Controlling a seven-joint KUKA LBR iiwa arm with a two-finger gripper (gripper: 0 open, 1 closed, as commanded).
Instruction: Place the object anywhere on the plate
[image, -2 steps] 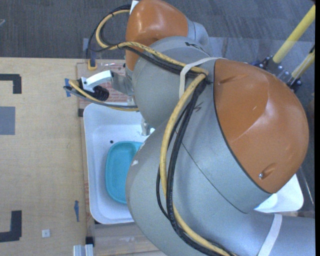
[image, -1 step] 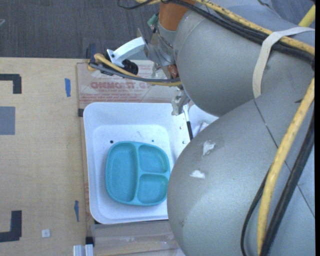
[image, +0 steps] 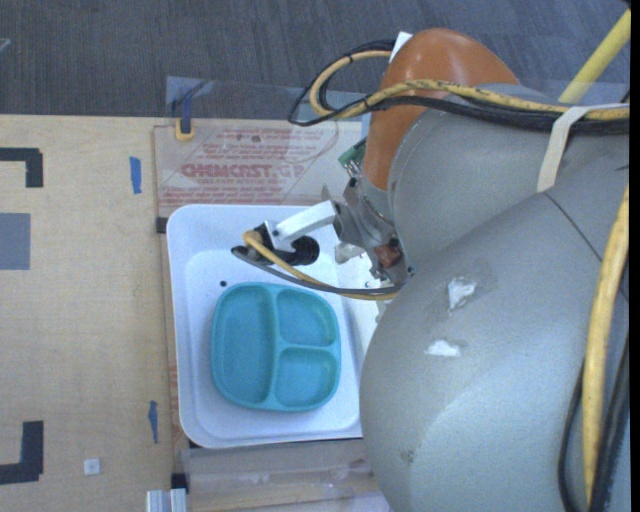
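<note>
A teal plate (image: 277, 346) with three compartments lies in the left white bin (image: 190, 300), a little toward the bin's near side. My gripper (image: 352, 250) hangs over the bin's far right part, just beyond the plate's far right corner and apart from it. The grey arm's large body hides most of the gripper from above. Nothing lies in the plate's three compartments.
The arm's grey bulk (image: 500, 330) covers the whole right side of the bench. A clear sheet with red lettering (image: 250, 165) lies behind the bin. Bare wooden bench (image: 80, 300) with black marks and blue tape strips stretches to the left.
</note>
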